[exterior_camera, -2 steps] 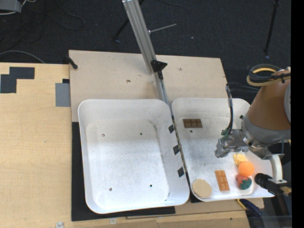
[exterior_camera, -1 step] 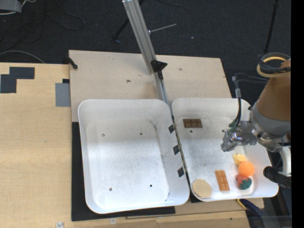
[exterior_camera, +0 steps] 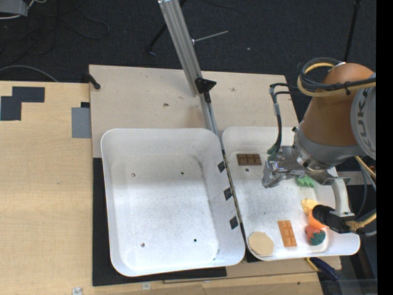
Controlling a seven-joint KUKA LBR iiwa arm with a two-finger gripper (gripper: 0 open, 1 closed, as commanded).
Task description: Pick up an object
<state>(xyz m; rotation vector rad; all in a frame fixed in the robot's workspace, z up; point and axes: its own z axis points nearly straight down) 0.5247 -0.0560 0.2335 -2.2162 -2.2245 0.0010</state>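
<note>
Two white bins sit before you. Your gripper [exterior_camera: 270, 178] hovers in the right bin [exterior_camera: 258, 211]; finger state unclear. A brown bar [exterior_camera: 249, 160] lies lengthwise left-right.

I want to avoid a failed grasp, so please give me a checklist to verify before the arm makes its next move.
1. Gripper is over the right bin: ok.
2. Fingers free of any object: cannot tell, too small and blurred.
3. Nearest target, brown bar, lies flat and apart from other things: ok.
4. Gripper centred over that bar: not ok, it stands lower and to the right.
5. Cable clear of the objects: ok.
6. Orange bar and tan disc reachable near the front rim: cannot tell.
</note>
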